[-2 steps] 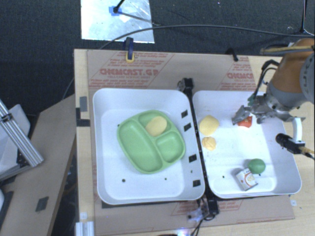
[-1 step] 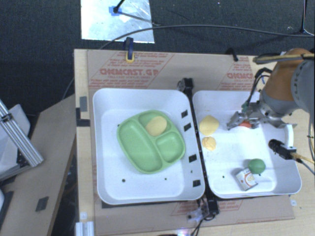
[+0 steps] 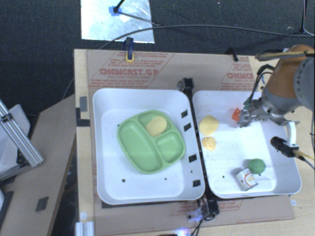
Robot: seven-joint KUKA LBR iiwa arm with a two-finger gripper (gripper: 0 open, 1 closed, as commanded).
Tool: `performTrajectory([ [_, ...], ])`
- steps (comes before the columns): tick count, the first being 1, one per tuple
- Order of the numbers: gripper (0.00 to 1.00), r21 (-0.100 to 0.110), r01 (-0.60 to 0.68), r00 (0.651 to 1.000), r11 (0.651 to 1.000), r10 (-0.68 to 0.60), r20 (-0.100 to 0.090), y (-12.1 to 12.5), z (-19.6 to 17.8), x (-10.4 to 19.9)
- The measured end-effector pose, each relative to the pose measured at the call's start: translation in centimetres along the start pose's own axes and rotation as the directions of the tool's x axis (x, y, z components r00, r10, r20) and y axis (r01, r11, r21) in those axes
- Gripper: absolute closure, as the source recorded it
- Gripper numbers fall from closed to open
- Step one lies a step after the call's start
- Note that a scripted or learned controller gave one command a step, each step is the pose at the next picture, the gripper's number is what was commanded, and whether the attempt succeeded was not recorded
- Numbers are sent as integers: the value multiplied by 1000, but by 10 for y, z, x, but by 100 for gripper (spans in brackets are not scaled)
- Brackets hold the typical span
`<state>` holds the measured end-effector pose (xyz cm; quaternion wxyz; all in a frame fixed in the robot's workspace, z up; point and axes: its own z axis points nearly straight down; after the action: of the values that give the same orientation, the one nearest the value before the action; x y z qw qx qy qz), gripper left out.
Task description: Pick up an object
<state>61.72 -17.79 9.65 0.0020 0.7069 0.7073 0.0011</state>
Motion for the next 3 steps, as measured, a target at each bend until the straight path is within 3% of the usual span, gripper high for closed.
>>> performTrajectory([
  [3,100,-3,5,1000,1000,-5,1,9,-161,4],
])
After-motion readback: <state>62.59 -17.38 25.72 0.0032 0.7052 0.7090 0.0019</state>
